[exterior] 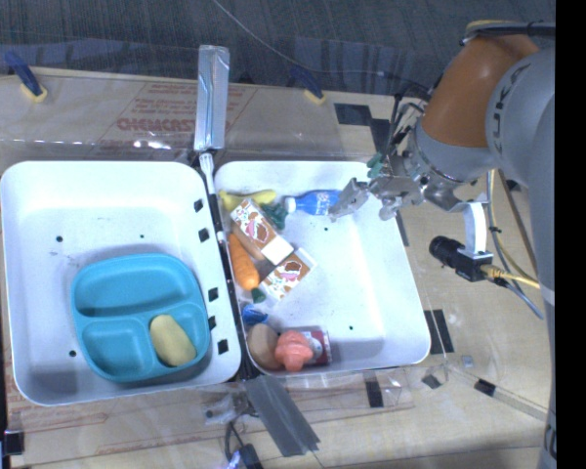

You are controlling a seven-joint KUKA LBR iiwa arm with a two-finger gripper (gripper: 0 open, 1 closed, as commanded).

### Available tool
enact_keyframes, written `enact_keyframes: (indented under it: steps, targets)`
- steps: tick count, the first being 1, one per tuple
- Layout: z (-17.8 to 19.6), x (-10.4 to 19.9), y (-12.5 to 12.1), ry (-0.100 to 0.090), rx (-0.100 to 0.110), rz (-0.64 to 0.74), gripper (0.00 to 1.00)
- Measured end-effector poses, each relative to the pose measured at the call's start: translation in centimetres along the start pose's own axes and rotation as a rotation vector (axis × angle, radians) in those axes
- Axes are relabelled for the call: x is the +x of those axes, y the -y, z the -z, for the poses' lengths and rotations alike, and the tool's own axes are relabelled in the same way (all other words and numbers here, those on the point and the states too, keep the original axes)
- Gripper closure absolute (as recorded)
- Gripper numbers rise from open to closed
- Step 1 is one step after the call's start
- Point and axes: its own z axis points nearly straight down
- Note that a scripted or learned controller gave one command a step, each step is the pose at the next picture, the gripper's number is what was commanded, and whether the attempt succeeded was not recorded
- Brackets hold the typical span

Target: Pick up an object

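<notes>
Camera view from above takes in two shallow white plastic bins set side by side on a wooden bench. The left bin [39, 262] carries a light blue divided plastic tray [127, 306], and a yellowish oval potato-shaped piece [173, 340] lies in the tray's lower right compartment.

The right bin [381, 301] has its contents crowded against its left wall. Near the top of that cluster lies a yellow banana-like piece [246, 201], with a small clear bottle bearing a blue label [313, 203] just to its right. Below them a flat carton printed in brown, white and red [269, 247] lies at a slant, and an orange carrot-shaped piece [244, 267] lies along its left side against the bin wall. At the lower left corner sit a brownish round piece [264, 342] and a pink crumpled piece [293, 352], touching each other, with a dark red object [319, 343] just behind the pink one.

The grey arm with its orange band [469, 86] reaches in from the right. Its two-finger gripper [352, 201] hovers over the upper right part of the right bin, just beside the blue-labelled bottle. Its fingers look spread apart, with nothing between them.
</notes>
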Motion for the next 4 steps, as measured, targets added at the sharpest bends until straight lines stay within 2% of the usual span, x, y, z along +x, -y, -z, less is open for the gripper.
enact_keyframes:
  steps: [1,2,3,4]
  targets:
    - [-10.4,7.7,-7.6,0.005,-0.007,0.101,0.0]
    - [-13.9,7.8,-7.0,0.004,-0.005,0.383,0.0]
    - [-13.0,7.9,-7.1,0.002,-0.003,0.388,1.0]
    - [-13.1,7.9,-7.1,0.002,-0.003,0.388,0.0]
